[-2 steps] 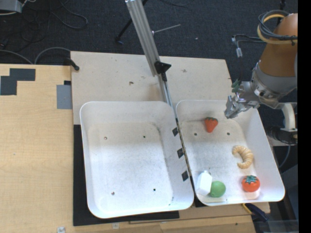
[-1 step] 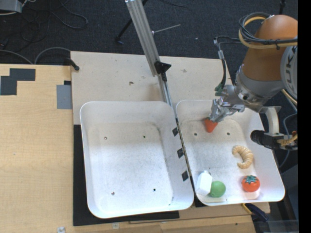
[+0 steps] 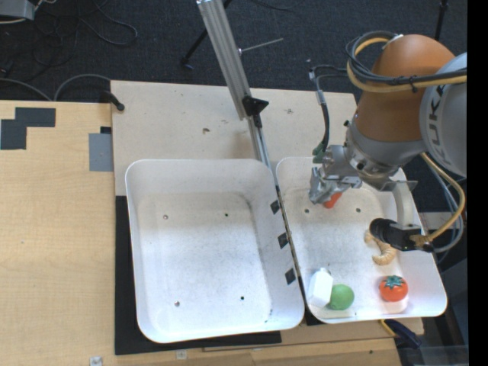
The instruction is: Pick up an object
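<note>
Over the far part of the right bin (image 3: pixel 427 300), the gripper (image 3: pixel 329 193) hung low with a small orange-red object (image 3: pixel 332 200) showing between its fingertips; the fingers stood narrow, closed on that piece. Whether the piece was lifted clear of the bin floor could not be told from this slant. Behind the gripper rose the grey arm with its orange band (image 3: pixel 400 90), reaching in from the right, with dark cables looping around it.

Nearer the camera than the gripper and to its right, a pale tan curved object (image 3: pixel 381 252) lay on the bin floor, partly under a black piece of the arm's hardware. Farther toward the near rim sat a red tomato-like toy with a green top (image 3: pixel 393 287). To the left of that, close to the near corner, a green ball (image 3: pixel 341 296) lay touching a white block (image 3: pixel 321 286).

Left of the gripper, past the divider where the two rims met, was the left bin (image 3: pixel 152 204). Beyond the bins, an aluminium rail (image 3: pixel 229 59) slanted up from the bench (image 3: pixel 168 120).
</note>
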### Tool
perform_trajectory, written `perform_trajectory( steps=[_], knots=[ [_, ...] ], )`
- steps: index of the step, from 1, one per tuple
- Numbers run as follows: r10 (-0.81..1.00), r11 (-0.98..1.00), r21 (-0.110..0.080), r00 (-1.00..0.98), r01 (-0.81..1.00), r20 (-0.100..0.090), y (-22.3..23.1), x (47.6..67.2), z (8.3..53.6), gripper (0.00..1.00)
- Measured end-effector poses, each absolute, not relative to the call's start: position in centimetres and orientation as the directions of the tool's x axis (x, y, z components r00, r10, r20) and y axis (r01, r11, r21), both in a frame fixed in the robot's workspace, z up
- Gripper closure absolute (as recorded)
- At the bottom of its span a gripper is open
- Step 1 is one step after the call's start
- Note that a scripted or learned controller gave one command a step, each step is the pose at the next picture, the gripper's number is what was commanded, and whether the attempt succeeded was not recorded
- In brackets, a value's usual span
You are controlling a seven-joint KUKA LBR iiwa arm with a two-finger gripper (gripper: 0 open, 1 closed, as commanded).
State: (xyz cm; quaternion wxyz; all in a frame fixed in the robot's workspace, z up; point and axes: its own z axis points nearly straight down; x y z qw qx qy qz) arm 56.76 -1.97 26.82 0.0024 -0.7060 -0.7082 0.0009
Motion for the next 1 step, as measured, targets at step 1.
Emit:
perform_trajectory(
  steps=[1],
  knots=[
    [1.000,0.004,-0.006,-0.004,1.000,0.002,3.56,54.85,25.94,1.00]
  ],
)
